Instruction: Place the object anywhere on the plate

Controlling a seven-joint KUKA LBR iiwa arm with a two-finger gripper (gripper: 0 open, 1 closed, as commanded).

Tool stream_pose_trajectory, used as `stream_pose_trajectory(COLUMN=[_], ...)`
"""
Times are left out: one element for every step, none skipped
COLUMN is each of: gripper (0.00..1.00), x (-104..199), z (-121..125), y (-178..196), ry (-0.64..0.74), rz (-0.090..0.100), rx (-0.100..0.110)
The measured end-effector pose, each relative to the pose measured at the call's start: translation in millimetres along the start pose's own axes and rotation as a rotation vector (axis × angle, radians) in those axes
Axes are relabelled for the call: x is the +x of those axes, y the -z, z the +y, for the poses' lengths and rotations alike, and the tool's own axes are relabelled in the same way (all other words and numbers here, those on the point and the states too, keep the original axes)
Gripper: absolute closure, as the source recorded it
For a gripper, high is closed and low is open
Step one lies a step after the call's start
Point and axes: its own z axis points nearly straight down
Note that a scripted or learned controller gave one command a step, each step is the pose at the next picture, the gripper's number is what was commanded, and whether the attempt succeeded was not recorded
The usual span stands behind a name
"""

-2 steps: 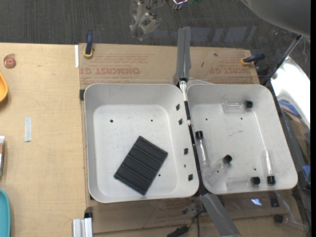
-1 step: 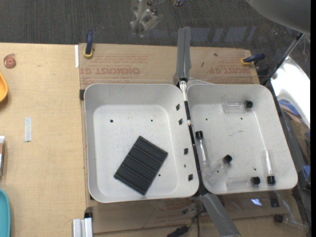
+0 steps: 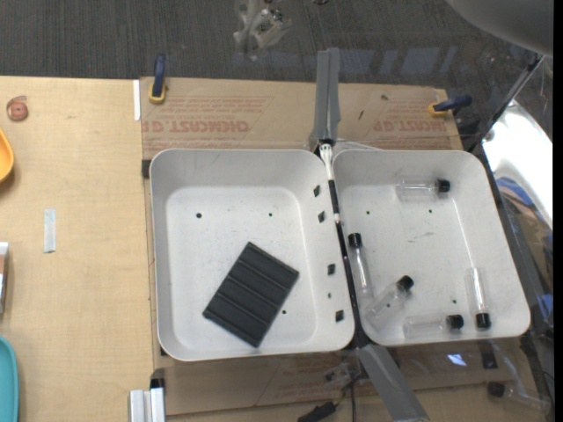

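A black ribbed rectangular plate lies tilted on the floor of the left bin, toward its front. Several clear plastic tubes with black caps lie in the right bin: one near the back, one along the left wall, one short one near the front left, and others at the front and right. My gripper hangs blurred at the top of the view, beyond the back edge of the bins and far from the plate and the tubes. Nothing shows in it.
The grey arm fills the top right corner. Cardboard lies under the bins, held by clamps at the back corners. The wooden bench at the left carries small items, including an orange piece.
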Motion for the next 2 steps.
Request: stream_pose_trajectory(gripper=[1.00, 1.00], x=[-1.4, -2.8], z=[-1.4, -2.6], y=[8.3, 16.7], ry=[-0.003, -0.006], rz=[-0.004, -0.008], rx=[-0.001, -0.002])
